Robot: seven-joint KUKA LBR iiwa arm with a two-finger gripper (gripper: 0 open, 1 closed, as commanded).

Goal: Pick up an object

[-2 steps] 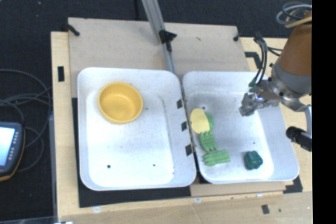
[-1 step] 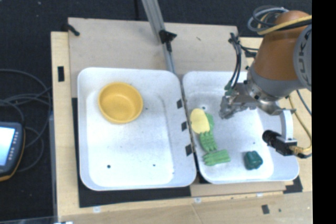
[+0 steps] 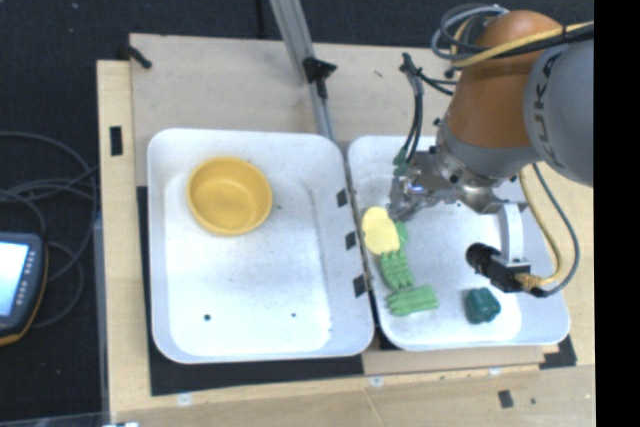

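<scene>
Beside dark floor, bench point(image 3: 230, 85) bears bins point(image 3: 170, 315).

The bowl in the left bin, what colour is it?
The bowl is yellow, as the camera view from above shows.

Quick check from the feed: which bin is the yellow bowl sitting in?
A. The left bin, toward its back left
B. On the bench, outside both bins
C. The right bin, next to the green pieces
A: the yellow bowl sits inside the left bin, while the green pieces lie in the right bin.
</scene>
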